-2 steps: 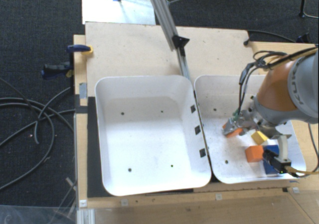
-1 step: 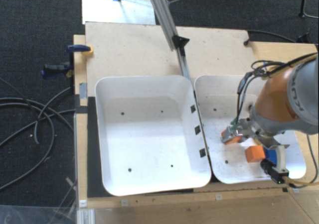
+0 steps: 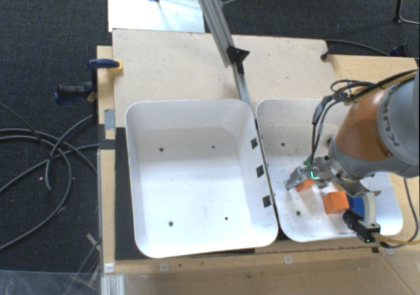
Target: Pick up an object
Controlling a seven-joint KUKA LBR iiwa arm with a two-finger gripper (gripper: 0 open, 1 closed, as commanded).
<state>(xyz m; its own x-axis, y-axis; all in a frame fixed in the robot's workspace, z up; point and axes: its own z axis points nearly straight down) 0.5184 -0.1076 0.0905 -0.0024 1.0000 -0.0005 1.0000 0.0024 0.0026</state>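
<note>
Camera view logged: orange block lay on the floor of the right bin, toward its near right part, with a blue piece touching its right side and a smaller orange bit just to its left. I judged the block rigid, light, and flat-faced, so a pinch across two opposite sides should have held without slip; the blue neighbour crowded one side, so I would have taken the faces that stood free. The smaller orange bit was too blurred for me to judge its shape.

Gripper hung low over the bin floor, near the small orange bit, with a green light glowing at the wrist. Whether the jaws were spread or pressed together I could not tell; the wrist and cabling hid them. I saw nothing clearly pinched.

Arm reached in from the right, orange band above the wrist. Left bin sat beside, touching the right one along the middle wall. Both rested on the bench, a metal pole crossing above.
</note>
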